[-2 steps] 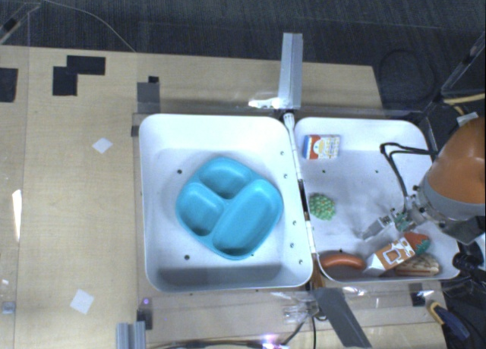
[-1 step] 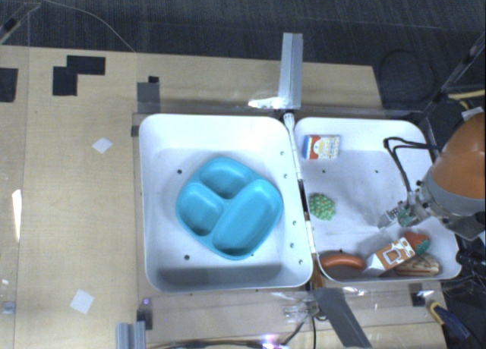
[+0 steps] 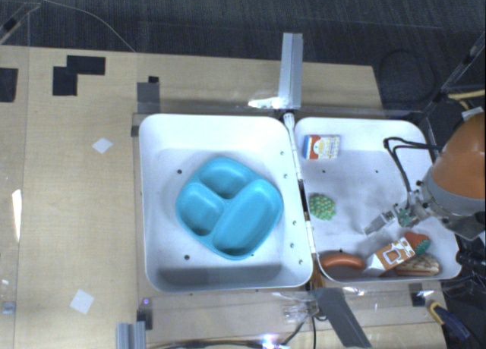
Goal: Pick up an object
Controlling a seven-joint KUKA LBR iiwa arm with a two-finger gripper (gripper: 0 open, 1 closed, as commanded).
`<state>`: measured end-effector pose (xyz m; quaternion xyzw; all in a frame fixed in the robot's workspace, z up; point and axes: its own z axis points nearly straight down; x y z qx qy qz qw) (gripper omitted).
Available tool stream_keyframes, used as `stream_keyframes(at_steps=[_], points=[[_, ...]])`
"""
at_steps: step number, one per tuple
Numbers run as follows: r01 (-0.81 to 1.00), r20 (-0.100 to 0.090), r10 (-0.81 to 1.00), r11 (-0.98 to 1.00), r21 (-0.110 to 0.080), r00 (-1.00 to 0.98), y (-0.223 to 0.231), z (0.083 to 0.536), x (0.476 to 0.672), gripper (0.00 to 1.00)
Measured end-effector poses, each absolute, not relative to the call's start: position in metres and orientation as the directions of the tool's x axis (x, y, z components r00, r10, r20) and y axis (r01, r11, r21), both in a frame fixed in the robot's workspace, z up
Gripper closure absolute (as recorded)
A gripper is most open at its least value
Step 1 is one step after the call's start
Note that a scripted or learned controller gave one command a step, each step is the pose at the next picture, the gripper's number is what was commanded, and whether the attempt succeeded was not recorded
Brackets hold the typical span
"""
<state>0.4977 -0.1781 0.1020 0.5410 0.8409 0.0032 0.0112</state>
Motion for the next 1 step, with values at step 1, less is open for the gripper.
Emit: stream_keyframes(at_steps=[1], points=[[0.972,-0.004,0.972,0.233,0.009,-0.233,-0.2053,0.0885,0.5099,0.0]])
